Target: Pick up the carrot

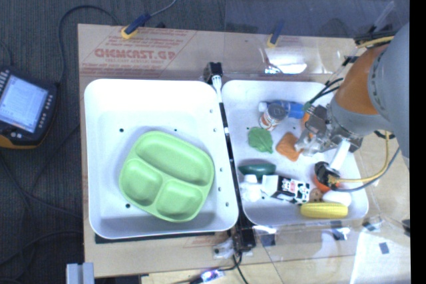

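My pincer [307, 141] is low in the right bin [293, 213], at the right middle of the frame, just beside the carrot [289, 146]; I cannot tell if it is open or closed, because my wrist covers it; the carrot, an orange piece, lies near the centre of this bin, and I do not see it lifted. In the same bin there is a green leaf-shaped toy [261, 139] to the left of the carrot; above it a blue and white item [283, 110]; below it a dark green piece [256, 169], a small black and white box [293, 188], and a yellow corn cob [324, 210] at the lower right corner. The left bin [106, 103] holds one thing, a light green divided plate [166, 174], lying in its lower middle part
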You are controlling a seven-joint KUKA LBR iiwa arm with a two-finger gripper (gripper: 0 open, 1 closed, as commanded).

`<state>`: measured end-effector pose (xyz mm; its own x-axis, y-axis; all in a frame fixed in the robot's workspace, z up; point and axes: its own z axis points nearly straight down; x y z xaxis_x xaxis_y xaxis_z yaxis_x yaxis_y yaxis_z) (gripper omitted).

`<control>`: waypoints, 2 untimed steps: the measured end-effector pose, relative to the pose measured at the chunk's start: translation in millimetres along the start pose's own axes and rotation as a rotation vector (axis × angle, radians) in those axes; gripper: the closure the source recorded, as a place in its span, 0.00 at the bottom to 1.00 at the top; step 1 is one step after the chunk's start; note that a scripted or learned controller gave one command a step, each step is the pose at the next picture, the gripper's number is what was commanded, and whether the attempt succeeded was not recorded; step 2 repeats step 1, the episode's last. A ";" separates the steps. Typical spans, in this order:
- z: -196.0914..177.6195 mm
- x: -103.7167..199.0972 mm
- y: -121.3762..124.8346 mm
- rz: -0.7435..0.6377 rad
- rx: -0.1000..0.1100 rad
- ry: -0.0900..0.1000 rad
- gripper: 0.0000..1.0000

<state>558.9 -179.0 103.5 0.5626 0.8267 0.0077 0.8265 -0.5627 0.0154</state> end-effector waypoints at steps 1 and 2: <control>-117.4 47.0 41.8 -0.139 0.007 -0.008 1.00; -117.4 47.0 41.8 -0.139 0.007 -0.008 1.00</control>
